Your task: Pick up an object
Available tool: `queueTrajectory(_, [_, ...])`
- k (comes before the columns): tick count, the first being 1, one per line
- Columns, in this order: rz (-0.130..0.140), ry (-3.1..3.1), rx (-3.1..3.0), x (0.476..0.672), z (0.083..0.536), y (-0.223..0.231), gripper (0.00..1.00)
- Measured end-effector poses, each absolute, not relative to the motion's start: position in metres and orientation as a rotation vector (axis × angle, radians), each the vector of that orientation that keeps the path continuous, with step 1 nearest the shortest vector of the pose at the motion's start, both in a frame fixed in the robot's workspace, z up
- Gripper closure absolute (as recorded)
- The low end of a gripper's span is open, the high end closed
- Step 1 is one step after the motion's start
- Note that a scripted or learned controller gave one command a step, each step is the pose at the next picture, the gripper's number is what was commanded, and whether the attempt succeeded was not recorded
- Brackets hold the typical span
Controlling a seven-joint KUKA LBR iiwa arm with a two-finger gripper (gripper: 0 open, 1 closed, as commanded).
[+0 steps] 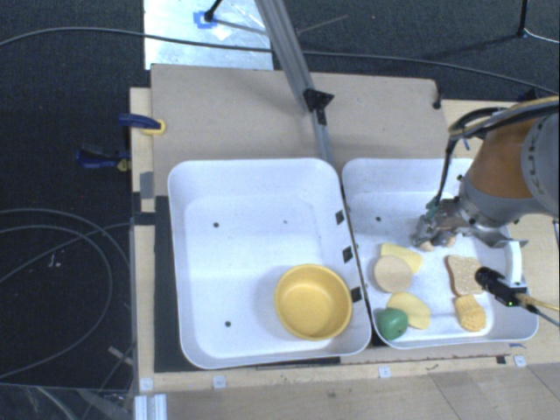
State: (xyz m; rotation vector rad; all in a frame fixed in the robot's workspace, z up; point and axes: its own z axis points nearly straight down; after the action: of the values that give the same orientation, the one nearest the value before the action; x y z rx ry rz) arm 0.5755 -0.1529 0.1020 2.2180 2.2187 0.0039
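Arm reaches in from the right of the frame; tool [431,232] sits low over the right bin [385,182], at its middle, just above the cluster of food pieces. From this angle I cannot tell whether it is released or clenched, and nothing is visibly held.

Likely target, by nearness: the cheese wedge [401,255], pale yellow, lying flat just below and left of the tool. The round disc [393,274] touches it on the lower side. Toast [463,273] lies to the right; a yellow waffle piece [471,313] is below that. A second yellow slice [411,309] and a green piece [392,324] sit at the bin's lower left corner.

Handling, judged: these look like toy foods, so light, stiff, smooth-skinned, not fragile. Slip is the risk, not breakage. The wedge is thin and lies flat, so take it across the short width, at mid-length, clear of the disc.

Orientation: the wedge's long axis runs roughly left to right, tilted slightly down to the right. Which end is the point I cannot make out.

Left bin [254,182] holds a yellow bowl [313,301], upright, at its lower right. Both bins rest on the surface [262,112].
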Motion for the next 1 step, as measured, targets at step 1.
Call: queueTrajectory(1, [0.004,2.216,2.219,0.5769,0.1598,-0.1632,1.00])
